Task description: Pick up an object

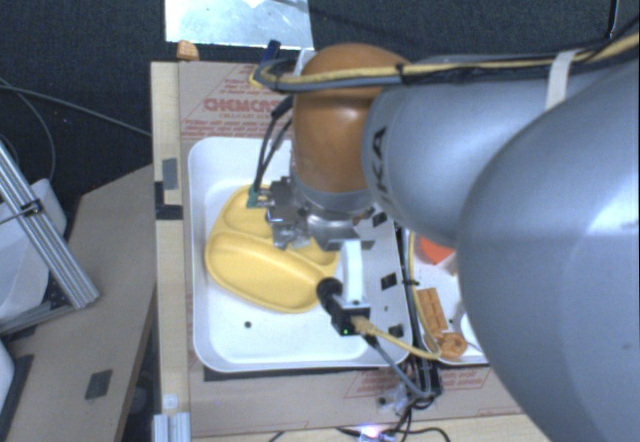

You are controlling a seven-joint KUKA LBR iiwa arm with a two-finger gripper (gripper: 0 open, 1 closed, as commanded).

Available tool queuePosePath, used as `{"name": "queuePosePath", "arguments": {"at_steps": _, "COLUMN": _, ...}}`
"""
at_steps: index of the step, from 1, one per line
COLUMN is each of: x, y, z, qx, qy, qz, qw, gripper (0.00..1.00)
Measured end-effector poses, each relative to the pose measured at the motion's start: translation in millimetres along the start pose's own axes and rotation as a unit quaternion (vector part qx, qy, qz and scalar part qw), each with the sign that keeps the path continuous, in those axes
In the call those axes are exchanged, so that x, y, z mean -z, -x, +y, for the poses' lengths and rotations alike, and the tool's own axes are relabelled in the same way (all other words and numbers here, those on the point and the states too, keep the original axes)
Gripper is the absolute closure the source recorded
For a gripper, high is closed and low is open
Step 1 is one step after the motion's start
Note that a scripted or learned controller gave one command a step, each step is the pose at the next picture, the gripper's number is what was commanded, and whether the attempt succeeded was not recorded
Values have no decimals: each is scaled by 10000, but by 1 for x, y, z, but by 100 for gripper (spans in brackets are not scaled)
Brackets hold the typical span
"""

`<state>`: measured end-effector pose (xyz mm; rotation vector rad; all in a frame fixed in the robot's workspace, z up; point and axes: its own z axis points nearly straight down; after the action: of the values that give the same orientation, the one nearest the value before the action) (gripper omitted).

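1. A shallow white bin (215, 350) sits on a worktop (110, 230), seen from above at a slant. This left bin is the landmark for everything that follows.
2. Inside the left bin, toward its left and middle, lies a soft, rounded yellow object (255, 270). It looks like two lumpy lobes joined together, one nearer the bin's far wall and a larger one nearer the middle.
3. A large grey robot arm (520, 220) reaches in from the right of the left bin and covers much of the scene on that side.
4. An orange band (335, 120) wraps the arm above its wrist, and stands over the far half of the left bin.
5. Below the orange band, the metal wrist and the hand (300, 225) point down into the left bin, directly over the right part of the yellow object.
6. The hand's grasping end is hidden by the wrist, so whether it is released or clenched cannot be told, nor whether it touches the yellow object.
7. Black and yellow cables (380, 335) trail from the wrist toward the near right corner of the left bin.
8. To the right of the left bin, mostly hidden under the arm, is a second white bin (470, 355), where a bright orange item (435, 250) and a small brown item (432, 312) show.
9. Beyond the far edge of the left bin lies brown cardboard (220, 105) with red printing.
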<state>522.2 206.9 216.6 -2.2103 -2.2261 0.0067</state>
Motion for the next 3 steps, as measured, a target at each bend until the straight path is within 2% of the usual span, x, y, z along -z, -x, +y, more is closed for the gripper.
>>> {"name": "queuePosePath", "arguments": {"at_steps": 1, "x": 22, "y": 51, "z": 71, "qx": -56, "qy": 69, "qz": -7, "qw": 10000, "gripper": 100}}
{"name": "queuePosePath", "arguments": {"at_steps": 2, "x": -135, "y": 83, "z": 81, "qx": -43, "qy": 61, "qz": -5, "qw": 10000, "gripper": 100}}
{"name": "queuePosePath", "arguments": {"at_steps": 3, "x": 18, "y": 97, "z": 44, "qx": -30, "qy": 101, "qz": 17, "qw": 9999, "gripper": 100}}
